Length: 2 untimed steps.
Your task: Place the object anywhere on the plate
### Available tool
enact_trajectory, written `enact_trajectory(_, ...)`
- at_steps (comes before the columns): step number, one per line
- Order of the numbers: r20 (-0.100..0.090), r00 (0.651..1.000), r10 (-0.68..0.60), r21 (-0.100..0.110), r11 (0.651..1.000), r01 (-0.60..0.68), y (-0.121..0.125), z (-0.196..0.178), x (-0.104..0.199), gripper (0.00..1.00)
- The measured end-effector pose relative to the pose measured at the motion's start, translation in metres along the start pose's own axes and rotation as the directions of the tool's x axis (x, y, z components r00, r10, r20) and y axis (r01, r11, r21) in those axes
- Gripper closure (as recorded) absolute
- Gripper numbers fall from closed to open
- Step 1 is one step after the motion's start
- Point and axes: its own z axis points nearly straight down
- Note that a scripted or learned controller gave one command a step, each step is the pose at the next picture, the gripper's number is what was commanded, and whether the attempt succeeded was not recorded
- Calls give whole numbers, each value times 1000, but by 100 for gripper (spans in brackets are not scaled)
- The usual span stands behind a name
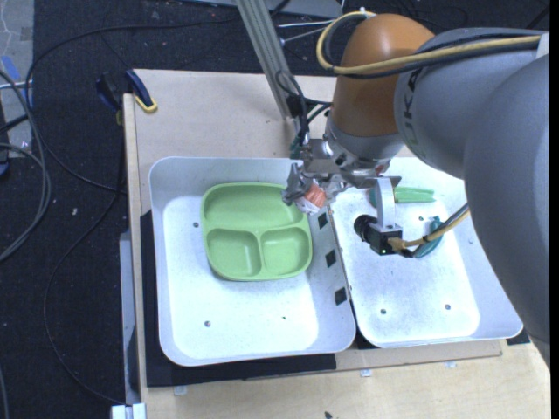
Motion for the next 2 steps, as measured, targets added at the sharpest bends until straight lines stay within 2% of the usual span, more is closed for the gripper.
enact_trajectory(1,-1,1000,0,-1,1000,0,-11,-5,47,100)
enact_trajectory(2,1,1000,5,-1,1000,-5,-10,-5,43,0)
